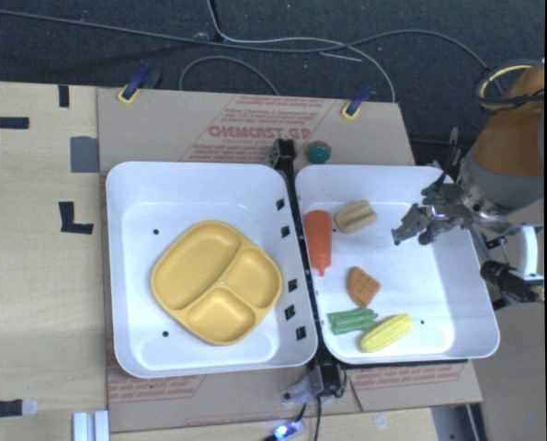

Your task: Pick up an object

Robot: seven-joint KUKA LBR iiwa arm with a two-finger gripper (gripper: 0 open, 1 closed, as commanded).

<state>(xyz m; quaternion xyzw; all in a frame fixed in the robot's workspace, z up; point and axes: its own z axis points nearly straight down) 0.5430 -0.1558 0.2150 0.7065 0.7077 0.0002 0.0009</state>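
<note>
The right bin (457, 343) holds several toy foods: an orange carrot (318, 240) along its left wall, a tan bread roll (355, 217), a brown waffle piece (362, 286), a green bean pod (351, 320) and a yellow corn cob (386, 333). My gripper (413, 231) hangs over the right part of this bin, to the right of the bread roll, fingers spread apart and pointing down-left with nothing between them. It touches none of the foods.
The left bin (126, 246) holds a yellow divided plate (217, 282). A small teal ball (320, 152) lies on the cardboard behind the bins. Cables run over the dark floor at the back. The arm's body (507, 154) fills the right edge.
</note>
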